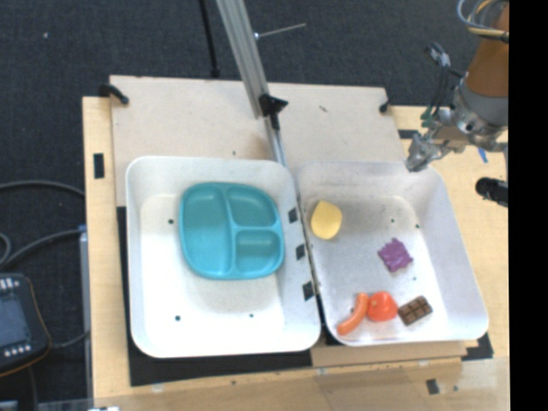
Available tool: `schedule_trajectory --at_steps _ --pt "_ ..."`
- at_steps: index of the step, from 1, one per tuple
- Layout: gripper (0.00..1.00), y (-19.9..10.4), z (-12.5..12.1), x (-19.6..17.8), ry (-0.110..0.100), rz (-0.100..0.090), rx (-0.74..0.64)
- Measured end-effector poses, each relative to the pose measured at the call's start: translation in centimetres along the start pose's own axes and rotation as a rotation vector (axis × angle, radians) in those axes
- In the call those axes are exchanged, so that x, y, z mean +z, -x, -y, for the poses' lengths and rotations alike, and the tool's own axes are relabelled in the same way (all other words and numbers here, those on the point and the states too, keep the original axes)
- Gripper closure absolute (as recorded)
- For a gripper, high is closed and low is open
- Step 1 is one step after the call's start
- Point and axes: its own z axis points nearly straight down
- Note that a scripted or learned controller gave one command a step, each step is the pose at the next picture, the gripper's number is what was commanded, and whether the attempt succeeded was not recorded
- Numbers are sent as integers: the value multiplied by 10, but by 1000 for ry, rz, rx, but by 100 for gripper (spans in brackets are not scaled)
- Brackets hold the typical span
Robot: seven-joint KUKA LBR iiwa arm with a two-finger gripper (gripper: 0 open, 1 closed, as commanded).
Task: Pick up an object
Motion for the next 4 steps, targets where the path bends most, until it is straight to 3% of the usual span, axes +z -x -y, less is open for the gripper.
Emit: schedule_trajectory --at_steps 1,3,4 --pt "100 2 -2 -56 1 1 -2" --pt "100 -109 15 -49 -7 -4 -7" --pt "100 -163 37 -36 -9 -4 -7"
